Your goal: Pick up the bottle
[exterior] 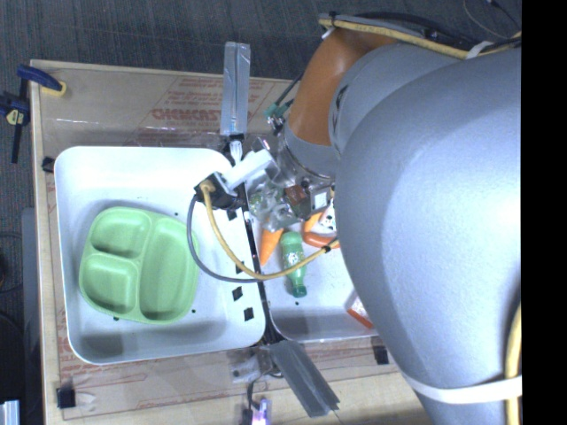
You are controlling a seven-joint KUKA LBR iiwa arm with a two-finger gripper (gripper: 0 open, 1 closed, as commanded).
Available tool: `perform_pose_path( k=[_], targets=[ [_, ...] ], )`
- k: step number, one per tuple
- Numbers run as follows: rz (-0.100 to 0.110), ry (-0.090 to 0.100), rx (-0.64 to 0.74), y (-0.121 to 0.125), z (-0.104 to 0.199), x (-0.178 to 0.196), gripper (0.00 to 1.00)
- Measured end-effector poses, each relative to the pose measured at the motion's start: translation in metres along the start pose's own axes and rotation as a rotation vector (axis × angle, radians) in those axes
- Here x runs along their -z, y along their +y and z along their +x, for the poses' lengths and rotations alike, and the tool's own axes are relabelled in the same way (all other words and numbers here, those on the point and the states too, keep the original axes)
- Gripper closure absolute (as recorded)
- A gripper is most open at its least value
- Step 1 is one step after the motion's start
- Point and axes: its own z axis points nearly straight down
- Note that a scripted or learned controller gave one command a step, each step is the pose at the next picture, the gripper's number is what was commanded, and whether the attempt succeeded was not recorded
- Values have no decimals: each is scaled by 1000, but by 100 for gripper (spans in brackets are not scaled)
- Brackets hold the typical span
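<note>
A green bottle [293, 260] with a green cap lies in the right bin [310, 326], its cap end pointing toward the front. An orange carrot-like piece [268, 242] lies right beside it on the left. My gripper [266, 204] hangs just above the upper end of the bottle and the orange piece, over the wall between the two bins. The wrist, cables and a white bracket hide its fingertips.
A green divided plate [137, 264] rests in the left bin [71, 175]. An orange and white object [319, 228] lies to the right of the bottle, partly under the arm. A yellow cable [221, 246] loops over the left bin's right side. The large grey arm covers most of the right bin.
</note>
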Motion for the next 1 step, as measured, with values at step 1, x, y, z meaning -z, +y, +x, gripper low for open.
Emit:
perform_pose_path(
  k=[1],
  targets=[
    [1,-2,1,-1,0,0,0]
  ],
)
